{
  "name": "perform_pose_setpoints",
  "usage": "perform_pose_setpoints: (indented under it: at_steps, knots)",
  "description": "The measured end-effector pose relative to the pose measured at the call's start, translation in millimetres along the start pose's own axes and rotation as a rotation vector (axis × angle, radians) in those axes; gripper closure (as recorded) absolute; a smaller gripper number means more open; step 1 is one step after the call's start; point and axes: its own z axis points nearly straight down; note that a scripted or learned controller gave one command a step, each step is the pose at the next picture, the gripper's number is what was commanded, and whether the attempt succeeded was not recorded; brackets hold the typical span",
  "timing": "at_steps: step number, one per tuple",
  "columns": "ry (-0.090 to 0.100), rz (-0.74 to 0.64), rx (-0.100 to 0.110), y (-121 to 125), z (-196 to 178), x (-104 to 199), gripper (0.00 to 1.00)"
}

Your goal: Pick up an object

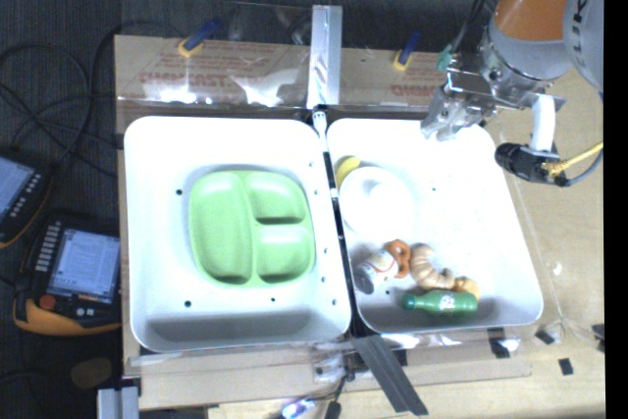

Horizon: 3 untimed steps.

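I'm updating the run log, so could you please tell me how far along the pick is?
Nothing looks picked yet. The gripper sits over the far rim of the right white bin, with nothing visible between its fingers. The green plastic bottle, the tan toy figure and the white round dish all lie in that bin. Descent, grasp and lift remain.

Glossy plastic bins (147, 240), matt green tray (253, 226)

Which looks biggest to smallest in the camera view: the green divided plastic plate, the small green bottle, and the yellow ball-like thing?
1. Green divided plastic plate, by far the largest, in the left bin.
2. Small green bottle, lying near the right bin's front edge.
3. Yellow ball-like thing, smallest as seen, though a white round object partly hides it, so its full size is unsure.
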Motion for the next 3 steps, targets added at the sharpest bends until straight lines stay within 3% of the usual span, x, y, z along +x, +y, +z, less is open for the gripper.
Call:
perform_pose_setpoints:
  at_steps: [1,2,3]
  knots:
    - [0.001,0.276,0.004,-66,75,7,1.0]
    - [0.001,0.276,0.004,-66,75,7,0.0]
    - [0.004,-0.05,0.003,-105,172,-38,0.0]
